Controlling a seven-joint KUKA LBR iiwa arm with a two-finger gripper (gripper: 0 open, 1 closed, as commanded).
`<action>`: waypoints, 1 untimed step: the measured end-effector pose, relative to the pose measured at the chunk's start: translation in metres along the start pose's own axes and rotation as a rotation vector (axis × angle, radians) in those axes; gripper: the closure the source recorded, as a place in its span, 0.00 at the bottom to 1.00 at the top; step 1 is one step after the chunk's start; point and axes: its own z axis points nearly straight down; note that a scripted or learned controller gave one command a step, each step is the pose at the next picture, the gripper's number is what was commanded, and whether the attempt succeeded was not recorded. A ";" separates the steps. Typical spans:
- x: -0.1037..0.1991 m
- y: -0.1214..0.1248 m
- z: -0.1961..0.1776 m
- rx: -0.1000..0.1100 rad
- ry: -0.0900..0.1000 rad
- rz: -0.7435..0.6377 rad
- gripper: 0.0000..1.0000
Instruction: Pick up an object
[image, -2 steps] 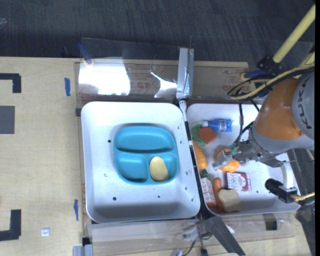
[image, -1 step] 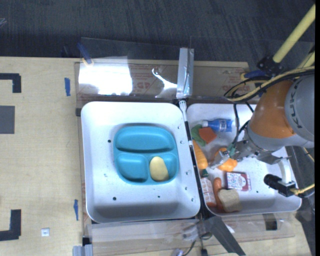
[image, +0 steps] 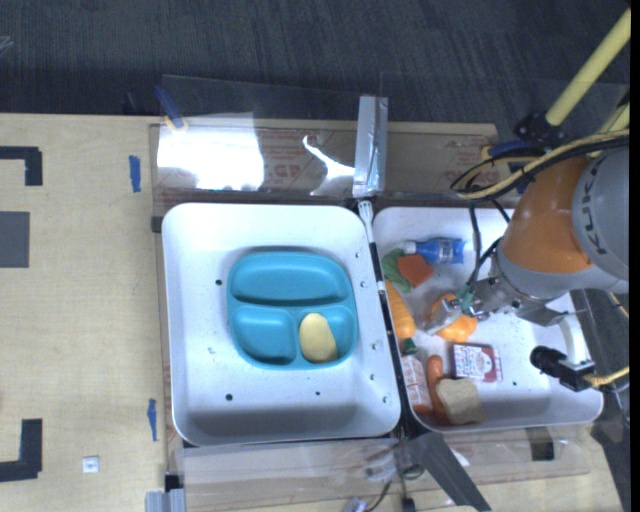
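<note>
Gripper: the gripper (image: 468, 303) sits low in the right white bin (image: 575, 400), at the end of the grey arm with the orange band (image: 545, 225). I cannot tell how it is set, since the wrist covers it from above.
Nearest thing: a small orange rounded toy piece (image: 458, 328) lies just under and beside the gripper tip; whether they touch is unclear.
Other contents, right bin: a long orange carrot-shaped toy (image: 400, 312) by the left wall, a clear bottle with a blue label (image: 438, 249) near the far wall, a green and red toy piece (image: 412, 268) beside it, a dark red printed packet (image: 473, 361), and a tan block (image: 461, 400) at the near edge.
Left bin: the left white bin (image: 200, 330) holds a blue divided plastic tray (image: 285, 280) with a pale yellow egg-shaped toy (image: 318, 338) in one compartment.
Handling, judged: the orange piece looks like light, stiff, smooth plastic, likely to slip or roll; take it across its narrowest width, near the middle.
Risk: close neighbours could be nudged or pinched along with it.
Worktop: a pale wooden worktop (image: 80, 300) carries both bins.
</note>
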 end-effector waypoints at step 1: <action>0.000 0.000 0.001 0.001 0.000 0.000 0.00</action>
